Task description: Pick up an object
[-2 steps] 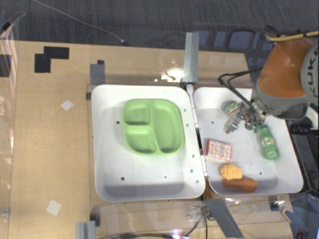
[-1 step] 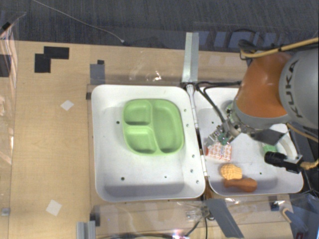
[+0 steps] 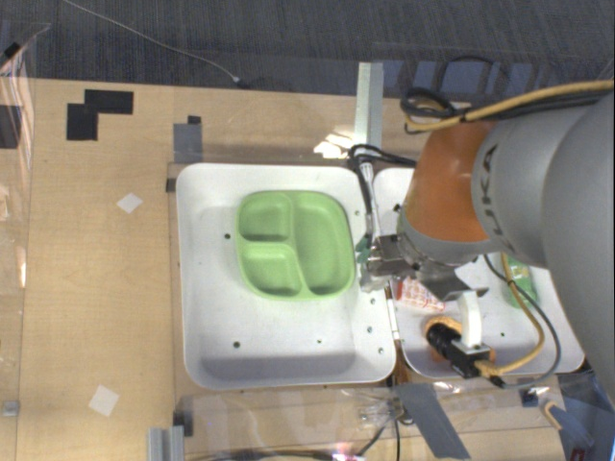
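Pale wooden worktop, dark carpet beyond, bearing two white bins side by side. Closest candidate for the pick: red-and-white packet, lying at the left end of the right bin, partly covered by the wrist. Further left, in the left bin: green tray, flat, with three bare compartments, set toward the bin's right wall and well apart from its near wall. Hand low over the adjoining rims of the two bins, just beside the tray's right edge on one side and the packet on the other. Cannot tell whether open or closed, being hidden under the wrist. Above it, grey arm with orange band, covering most of the right bin.

Likely trouble from here, as a judgement only:
- Could come down on the adjoining rims instead of inside either bin, given a position so nearly between them; would then jam or skid sideways.
- Could pinch only a corner of the packet, thin and probably soft; would likely slip out on lifting.
- Could catch the tray by one shallow lip; would probably tilt, swing and drop back.
- Could shove tray or packet aside without gripping either.
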Robot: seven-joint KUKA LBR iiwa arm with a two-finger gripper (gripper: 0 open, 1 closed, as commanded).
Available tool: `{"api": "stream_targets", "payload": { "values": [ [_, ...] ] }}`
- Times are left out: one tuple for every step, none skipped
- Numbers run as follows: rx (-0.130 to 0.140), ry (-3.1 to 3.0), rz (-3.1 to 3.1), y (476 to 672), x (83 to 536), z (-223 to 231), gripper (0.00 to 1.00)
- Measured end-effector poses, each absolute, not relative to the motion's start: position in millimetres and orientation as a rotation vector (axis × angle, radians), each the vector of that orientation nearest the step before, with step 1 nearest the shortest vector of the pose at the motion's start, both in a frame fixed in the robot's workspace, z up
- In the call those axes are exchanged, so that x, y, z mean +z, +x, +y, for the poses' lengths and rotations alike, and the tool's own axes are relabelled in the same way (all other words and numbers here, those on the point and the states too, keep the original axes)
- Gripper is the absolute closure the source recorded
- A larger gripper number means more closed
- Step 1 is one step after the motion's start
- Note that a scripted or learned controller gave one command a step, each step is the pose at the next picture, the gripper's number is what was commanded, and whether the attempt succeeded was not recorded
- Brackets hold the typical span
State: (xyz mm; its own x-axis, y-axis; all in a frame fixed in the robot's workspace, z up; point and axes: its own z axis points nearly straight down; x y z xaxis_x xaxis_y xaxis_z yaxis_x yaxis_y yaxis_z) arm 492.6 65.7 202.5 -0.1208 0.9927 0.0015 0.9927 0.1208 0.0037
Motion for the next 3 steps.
{"api": "stream_targets", "payload": {
  "values": [
    [-0.001,2.656,1.679,486.6,192,96,1.0],
    [0.001,2.929,1.138,487.1,198,98,1.0],
    [0.002,2.594,1.772,493.0,215,97,1.0]
  ]
}}
